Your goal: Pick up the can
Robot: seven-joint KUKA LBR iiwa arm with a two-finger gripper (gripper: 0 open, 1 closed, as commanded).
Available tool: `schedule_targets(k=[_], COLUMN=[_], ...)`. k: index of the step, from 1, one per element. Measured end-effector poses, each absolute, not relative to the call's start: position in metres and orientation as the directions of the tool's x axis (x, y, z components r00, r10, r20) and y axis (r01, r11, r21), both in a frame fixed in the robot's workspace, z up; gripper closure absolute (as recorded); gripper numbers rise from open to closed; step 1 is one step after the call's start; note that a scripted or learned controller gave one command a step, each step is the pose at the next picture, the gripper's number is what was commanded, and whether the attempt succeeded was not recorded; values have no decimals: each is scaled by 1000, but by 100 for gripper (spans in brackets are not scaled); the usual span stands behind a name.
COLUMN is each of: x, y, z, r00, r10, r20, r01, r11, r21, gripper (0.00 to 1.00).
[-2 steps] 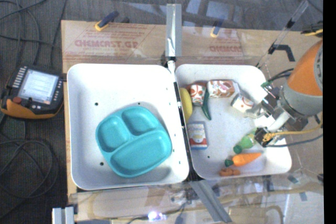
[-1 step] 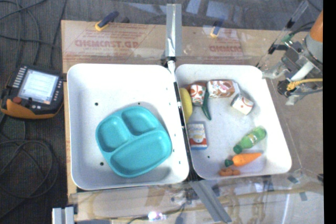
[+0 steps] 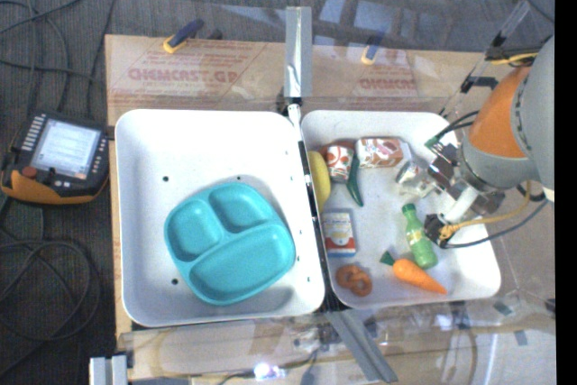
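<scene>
Red-and-white can (image 3: pixel 338 160) upright at right bin's (image 3: pixel 469 279) far-left end, beside banana (image 3: pixel 319 178); gripper (image 3: pixel 416 179) low mid-bin, well apart, grip state impossible to tell; approach step, likely needing leftward reach.

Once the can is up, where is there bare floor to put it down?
Left bin: bare along the far wall and left side around the teal tray. Right bin is crowded; only a small bare patch between the carton and green bottle.
</scene>
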State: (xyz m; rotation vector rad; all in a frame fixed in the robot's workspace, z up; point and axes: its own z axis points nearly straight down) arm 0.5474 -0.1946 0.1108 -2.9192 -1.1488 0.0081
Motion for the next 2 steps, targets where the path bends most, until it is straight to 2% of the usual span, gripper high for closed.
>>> schedule_targets(k=[1, 2], x=[614, 617], y=[-184, -185], z=[90, 99], r00=[850, 849], r10=[527, 528], r20=[-23, -15], r01=[526, 528], r11=[-850, -849], r21=[-22, -1], gripper=[0, 100])
